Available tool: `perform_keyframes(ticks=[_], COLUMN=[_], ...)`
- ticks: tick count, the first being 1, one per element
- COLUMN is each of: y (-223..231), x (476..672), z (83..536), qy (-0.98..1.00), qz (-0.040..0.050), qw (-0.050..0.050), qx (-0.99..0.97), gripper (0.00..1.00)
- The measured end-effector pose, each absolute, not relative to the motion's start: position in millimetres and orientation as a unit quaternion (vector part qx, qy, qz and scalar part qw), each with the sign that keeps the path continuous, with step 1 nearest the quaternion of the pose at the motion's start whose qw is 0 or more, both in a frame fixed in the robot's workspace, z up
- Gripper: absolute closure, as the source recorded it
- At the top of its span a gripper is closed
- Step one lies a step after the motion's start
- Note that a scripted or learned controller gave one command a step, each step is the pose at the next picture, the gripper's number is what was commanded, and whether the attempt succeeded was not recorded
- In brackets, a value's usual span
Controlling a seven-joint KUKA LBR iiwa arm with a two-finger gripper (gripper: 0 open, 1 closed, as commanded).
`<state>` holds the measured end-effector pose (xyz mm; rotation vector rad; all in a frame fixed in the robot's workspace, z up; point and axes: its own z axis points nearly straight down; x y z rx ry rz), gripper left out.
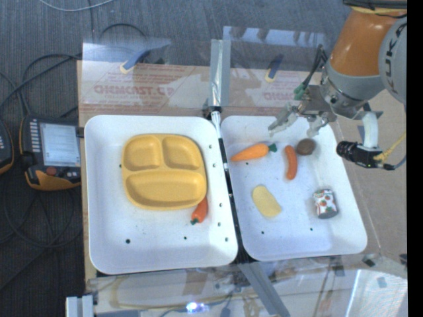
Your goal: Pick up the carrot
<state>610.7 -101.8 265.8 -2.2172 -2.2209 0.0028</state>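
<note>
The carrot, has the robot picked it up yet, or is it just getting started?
Nothing looks done yet: the carrot lies on the floor of the right bin, near the divider. In hand: the gripper hangs above the bin's far edge, open and holding nothing, up and to the right of the carrot. Left to do: move over the carrot, come down, close on it and lift.
</note>
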Motion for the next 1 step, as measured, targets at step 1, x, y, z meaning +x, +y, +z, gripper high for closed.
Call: perform_keyframes(ticks=[1], y=[-106.6], x=[644.0], z=[115.0], qy=[-0.662], qz=[0.0025], qw=[0.001], qx=[-0.75], gripper=[0.0])
